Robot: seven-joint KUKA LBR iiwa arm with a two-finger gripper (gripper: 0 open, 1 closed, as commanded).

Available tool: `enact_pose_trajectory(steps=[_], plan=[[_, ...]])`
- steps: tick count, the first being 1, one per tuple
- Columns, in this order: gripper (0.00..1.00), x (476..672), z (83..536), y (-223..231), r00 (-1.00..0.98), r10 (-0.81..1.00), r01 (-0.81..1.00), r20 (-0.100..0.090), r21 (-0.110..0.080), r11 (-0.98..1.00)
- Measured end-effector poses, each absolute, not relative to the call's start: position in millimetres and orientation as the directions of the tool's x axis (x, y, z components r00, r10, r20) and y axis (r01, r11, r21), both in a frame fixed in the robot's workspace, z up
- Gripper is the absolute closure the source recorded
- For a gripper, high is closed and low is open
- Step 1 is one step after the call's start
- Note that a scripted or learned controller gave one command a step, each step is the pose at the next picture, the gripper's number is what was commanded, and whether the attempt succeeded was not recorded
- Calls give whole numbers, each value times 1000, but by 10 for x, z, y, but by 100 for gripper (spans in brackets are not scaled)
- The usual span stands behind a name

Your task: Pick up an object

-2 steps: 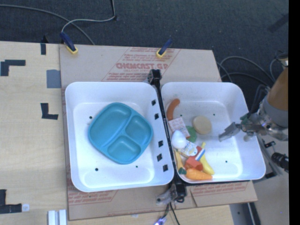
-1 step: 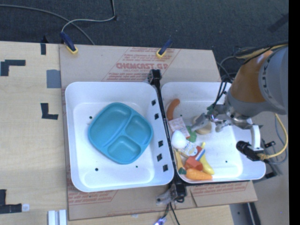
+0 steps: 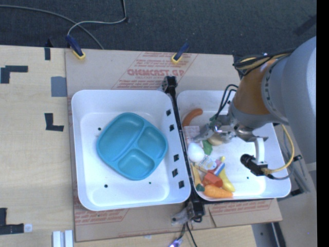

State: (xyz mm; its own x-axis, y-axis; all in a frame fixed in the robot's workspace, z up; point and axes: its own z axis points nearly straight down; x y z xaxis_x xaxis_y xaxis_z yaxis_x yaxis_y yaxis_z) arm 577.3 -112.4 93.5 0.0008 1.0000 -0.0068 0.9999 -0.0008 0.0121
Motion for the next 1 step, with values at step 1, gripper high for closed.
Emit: enact_pose_trajectory(steps=[1], plan=[[100, 5790, 1032, -1116, 0, 1000, 1000, -8, 20, 0]])
